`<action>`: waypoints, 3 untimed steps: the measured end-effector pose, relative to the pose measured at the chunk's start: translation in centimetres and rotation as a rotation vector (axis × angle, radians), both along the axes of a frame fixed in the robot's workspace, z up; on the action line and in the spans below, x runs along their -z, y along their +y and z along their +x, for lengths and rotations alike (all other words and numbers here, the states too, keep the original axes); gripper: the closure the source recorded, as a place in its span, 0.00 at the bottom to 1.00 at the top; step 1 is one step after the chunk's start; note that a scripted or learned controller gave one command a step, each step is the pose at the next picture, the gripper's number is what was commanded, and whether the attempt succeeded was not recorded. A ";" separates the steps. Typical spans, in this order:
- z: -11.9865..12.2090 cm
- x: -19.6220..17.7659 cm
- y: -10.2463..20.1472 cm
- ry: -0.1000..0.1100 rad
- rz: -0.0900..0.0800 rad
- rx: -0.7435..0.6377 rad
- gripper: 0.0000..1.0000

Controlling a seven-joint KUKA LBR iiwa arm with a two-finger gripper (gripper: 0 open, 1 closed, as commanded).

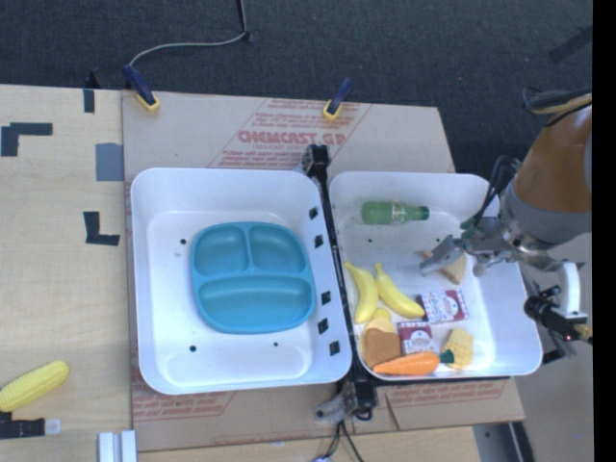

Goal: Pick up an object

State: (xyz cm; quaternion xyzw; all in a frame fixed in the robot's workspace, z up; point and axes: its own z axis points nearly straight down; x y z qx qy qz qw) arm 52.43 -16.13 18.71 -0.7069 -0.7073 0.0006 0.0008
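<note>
Right bin (500, 354) holds the candidates: green bottle (393, 213) lying on its side near the far wall, two bananas (380, 294) side by side near the divider, carrot (408, 364) along the near wall. Two small red-and-white cartons (430, 321) between bananas and near-right corner, one just behind the other. Yellow piece (460, 346) touching the carrot's right end, brown piece (379, 345) just left of the front carton. Pale wedge-shaped piece (453, 269) in the right half of the bin, directly under the gripper.

Gripper (450, 254) low over the right bin, right at that pale wedge; one dark finger pointing left, toward the bottle side. Nothing seen between the fingers. Spread of the claw: cannot tell from this angle, wrist hardware blocks it. Arm (553, 191) coming in over the bin's right rim, orange band above the wrist.

Left bin (154, 258) carries a blue divided plate (254, 276), flat, roughly centred. Both bins sitting on a cardboard sheet (279, 138) held by two yellow-tipped clamps (142, 89) at its far edge. Toy corn cob (33, 384) on the bench, well left of the bins.
</note>
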 end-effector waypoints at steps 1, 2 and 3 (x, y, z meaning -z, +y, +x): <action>-1.3 9.2 3.9 -0.006 0.000 0.000 0.00; 3.6 10.0 5.9 -0.008 -0.011 0.004 0.00; 3.6 9.1 6.0 -0.006 -0.008 0.004 1.00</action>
